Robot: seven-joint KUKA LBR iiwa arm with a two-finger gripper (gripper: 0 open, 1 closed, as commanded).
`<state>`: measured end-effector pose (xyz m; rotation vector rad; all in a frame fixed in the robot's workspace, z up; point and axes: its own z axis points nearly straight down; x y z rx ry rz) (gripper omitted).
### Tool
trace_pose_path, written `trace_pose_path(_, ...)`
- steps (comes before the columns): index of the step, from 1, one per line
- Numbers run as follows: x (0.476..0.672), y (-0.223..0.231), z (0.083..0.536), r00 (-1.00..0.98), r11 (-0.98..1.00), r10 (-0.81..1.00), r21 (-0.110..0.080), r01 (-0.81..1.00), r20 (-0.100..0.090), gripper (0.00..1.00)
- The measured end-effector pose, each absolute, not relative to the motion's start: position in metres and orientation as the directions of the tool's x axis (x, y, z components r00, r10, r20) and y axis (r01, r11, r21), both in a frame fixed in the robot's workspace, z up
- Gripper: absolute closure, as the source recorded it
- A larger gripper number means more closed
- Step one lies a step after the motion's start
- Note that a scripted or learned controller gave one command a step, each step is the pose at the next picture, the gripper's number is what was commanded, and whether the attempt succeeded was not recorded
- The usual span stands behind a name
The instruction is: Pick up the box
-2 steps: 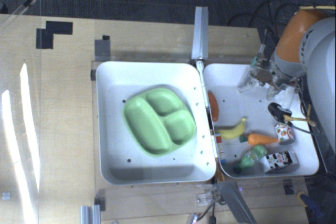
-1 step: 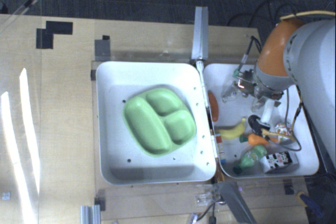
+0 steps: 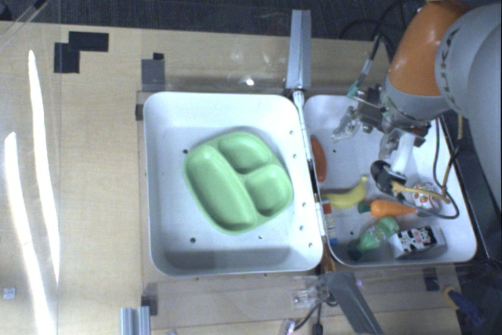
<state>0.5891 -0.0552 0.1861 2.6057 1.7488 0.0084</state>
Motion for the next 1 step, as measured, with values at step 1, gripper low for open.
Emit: trace_pose_path(1,0.5911,-0.0541,0.1975,0.374,-0.374,0.927,0.011,0.927,0.005,1.0)
